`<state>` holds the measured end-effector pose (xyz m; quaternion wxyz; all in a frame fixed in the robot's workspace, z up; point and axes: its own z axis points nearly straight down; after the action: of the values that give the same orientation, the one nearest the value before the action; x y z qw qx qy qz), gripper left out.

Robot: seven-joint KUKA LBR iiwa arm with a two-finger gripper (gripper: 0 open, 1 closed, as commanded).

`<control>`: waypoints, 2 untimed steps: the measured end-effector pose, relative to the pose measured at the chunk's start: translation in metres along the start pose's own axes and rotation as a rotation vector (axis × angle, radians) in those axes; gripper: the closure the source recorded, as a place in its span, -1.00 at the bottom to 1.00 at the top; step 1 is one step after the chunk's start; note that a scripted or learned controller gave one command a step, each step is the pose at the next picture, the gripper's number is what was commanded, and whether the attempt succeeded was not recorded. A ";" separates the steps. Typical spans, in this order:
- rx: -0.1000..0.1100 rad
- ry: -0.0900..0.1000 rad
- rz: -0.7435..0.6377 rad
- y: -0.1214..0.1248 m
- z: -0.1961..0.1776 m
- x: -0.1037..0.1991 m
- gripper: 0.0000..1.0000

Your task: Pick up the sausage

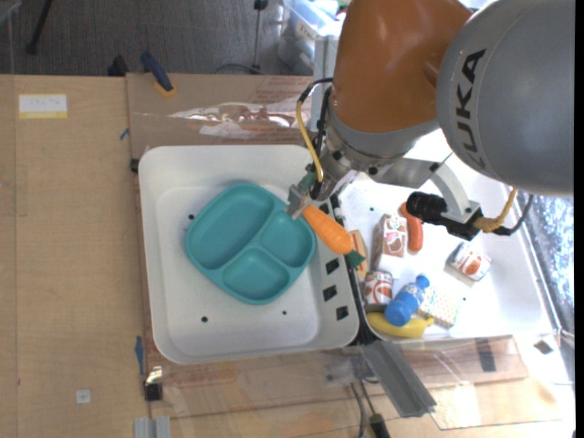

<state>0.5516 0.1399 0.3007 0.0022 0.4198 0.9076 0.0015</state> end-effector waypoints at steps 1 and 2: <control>0.001 0.001 0.002 0.059 0.053 0.013 1.00; 0.008 0.004 0.354 0.015 0.097 0.090 1.00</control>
<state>0.5054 0.2183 0.2036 -0.0014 0.5729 0.8196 -0.0012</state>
